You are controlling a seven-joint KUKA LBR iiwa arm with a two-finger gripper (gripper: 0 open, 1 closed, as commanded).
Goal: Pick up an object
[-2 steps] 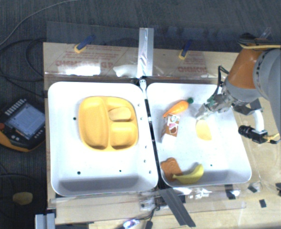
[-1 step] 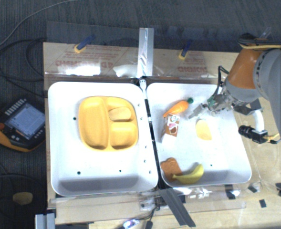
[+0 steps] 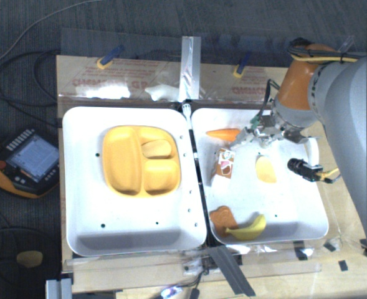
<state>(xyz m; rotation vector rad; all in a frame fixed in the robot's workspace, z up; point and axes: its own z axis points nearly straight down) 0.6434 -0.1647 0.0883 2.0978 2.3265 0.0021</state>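
Trouble is most likely at the carrot [image 3: 224,133], the orange piece lying near the top edge of the right bin [image 3: 308,226], because the gripper [image 3: 256,131] sits low just beside its right end and close to the bin's back wall. You cannot tell from this slanted view how the gripper's closing parts stand, and nothing is plainly caught in them, so do not count the carrot as taken. If the tool closes off the tip of the carrot, expect it to squirt left toward the divider between the bins or roll against the wall. The small printed carton [image 3: 225,164] stands just below the carrot and could be knocked over by a sideways nudge. The pale yellow piece [image 3: 266,169] lies near the gripper's lower side, a second thing to bump. The banana [image 3: 248,227] and brown item [image 3: 222,217] at the near edge are well apart, as is the yellow tray [image 3: 127,167] in the left bin [image 3: 83,223].
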